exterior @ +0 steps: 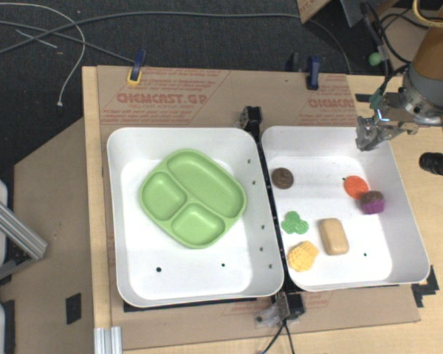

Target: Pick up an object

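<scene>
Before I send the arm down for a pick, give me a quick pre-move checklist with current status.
1. Targets present in right bin: ok. Brown disc, orange piece, purple piece, green piece, tan block and yellow piece lie there.
2. Pincer holds nothing: ok, nothing seen between it.
3. Pincer open: cannot tell.
4. Pincer over a target: not ok, it sits at the bin's far right corner, apart from every piece.
5. Target spacing: orange and purple touch, not ok; tan block and brown disc stand apart, ok.
6. Green tray in left bin, out of the way: ok.
</scene>
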Robot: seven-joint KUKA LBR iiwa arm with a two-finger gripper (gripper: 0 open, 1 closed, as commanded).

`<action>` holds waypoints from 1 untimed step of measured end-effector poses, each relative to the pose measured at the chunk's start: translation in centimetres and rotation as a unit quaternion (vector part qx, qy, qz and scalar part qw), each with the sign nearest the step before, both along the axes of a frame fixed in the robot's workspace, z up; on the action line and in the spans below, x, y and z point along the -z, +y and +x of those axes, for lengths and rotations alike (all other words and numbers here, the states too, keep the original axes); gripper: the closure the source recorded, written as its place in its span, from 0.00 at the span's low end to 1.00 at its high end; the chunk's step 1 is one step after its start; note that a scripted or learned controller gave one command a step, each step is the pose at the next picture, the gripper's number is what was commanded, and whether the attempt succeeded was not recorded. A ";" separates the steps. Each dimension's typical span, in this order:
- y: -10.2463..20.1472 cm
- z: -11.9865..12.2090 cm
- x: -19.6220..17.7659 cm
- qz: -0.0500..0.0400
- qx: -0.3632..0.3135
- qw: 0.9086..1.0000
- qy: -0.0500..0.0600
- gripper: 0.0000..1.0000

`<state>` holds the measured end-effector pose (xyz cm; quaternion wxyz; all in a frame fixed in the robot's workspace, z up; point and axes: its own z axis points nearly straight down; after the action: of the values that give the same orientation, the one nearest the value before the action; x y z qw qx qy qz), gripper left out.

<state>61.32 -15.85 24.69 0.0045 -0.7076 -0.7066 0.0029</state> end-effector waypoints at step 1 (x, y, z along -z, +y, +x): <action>0.0 0.2 -0.5 -0.001 -0.001 1.000 -0.005 0.00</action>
<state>61.52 -15.84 25.20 0.0005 -0.7070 -0.7072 0.0001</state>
